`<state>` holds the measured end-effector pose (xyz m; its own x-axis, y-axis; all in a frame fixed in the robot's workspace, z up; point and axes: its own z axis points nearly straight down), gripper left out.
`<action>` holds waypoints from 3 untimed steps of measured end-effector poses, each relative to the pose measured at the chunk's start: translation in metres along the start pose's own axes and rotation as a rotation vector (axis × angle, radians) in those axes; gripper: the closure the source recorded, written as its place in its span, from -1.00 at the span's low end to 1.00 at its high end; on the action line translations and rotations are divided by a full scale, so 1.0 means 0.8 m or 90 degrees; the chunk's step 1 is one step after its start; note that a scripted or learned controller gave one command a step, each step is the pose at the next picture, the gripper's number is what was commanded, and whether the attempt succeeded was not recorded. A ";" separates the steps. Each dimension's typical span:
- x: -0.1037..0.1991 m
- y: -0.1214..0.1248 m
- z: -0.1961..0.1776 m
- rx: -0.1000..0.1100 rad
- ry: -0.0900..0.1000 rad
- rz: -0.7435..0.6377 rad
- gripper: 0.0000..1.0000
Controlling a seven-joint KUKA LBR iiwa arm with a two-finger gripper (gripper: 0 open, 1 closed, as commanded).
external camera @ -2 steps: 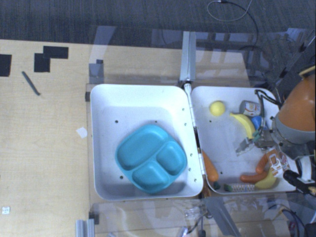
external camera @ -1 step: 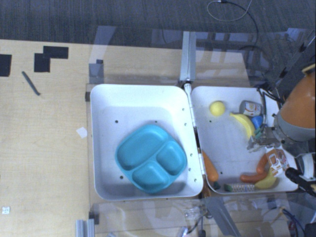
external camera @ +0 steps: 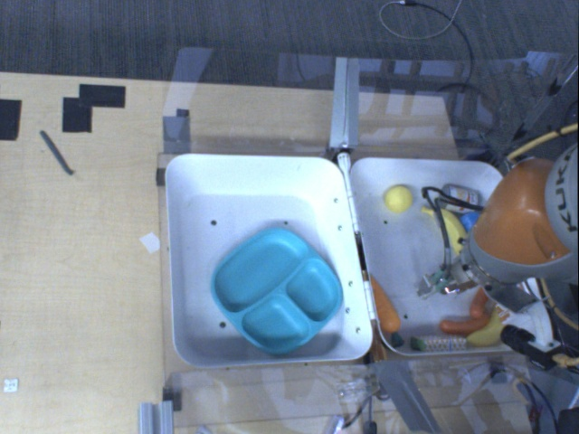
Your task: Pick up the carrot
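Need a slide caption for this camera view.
Gripper hovers in the right bin; carrot lies by its left wall.

Smooth white plastic bins (external camera: pixel 190 269) sit on pale matt wood bench (external camera: pixel 81 278); the blue plate (external camera: pixel 276 289) looks glossy plastic.

The orange carrot (external camera: pixel 386 307) lies against the right bin's (external camera: pixel 362 242) near-left wall.

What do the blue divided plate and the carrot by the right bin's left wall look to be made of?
Blue divided plate: most likely moulded plastic, with even colour, soft rounded compartment edges and a dull sheen. Carrot: probably a plastic or rubber toy, judging by its uniform smooth orange surface; too small to be sure. Both lie in white bins that look like matte plastic.
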<state>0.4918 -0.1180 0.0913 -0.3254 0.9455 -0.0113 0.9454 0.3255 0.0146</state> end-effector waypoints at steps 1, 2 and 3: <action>0.061 0.022 -0.268 0.004 0.005 -0.005 1.00; 0.181 0.063 -0.299 0.006 0.006 0.080 1.00; 0.217 0.072 -0.159 0.009 0.006 0.158 1.00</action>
<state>0.4873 0.0660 0.2177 -0.0833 0.9965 0.0001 0.9965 0.0833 0.0014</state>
